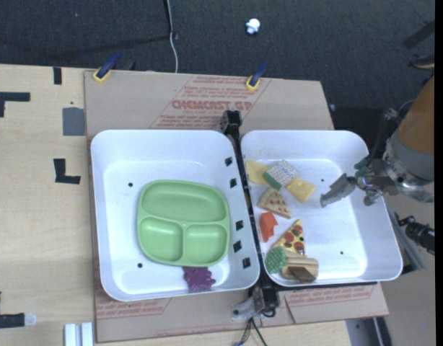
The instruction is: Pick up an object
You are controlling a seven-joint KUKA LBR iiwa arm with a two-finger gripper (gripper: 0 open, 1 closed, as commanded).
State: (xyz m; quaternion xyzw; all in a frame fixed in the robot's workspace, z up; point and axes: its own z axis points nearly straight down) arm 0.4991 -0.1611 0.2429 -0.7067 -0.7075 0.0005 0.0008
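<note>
**Pincer over the right bin, food pieces clustered at its left**

The grey arm's two-finger pincer (337,191) hangs over the middle of the right shallow white bin (351,225); whether its fingers are spread or pressed together cannot be told, and nothing shows between them. The toy food lies to its left, near the divider: a yellow cheese-like block (302,189), a grey speckled square piece (283,172), a brown toast triangle (275,203), a small orange-red piece (268,225), a pizza slice (292,239) and a tan wooden block (303,270). The left white bin (113,157) holds a green sectioned plastic plate (183,220), with a purple grape cluster (199,278) just below it.
</note>
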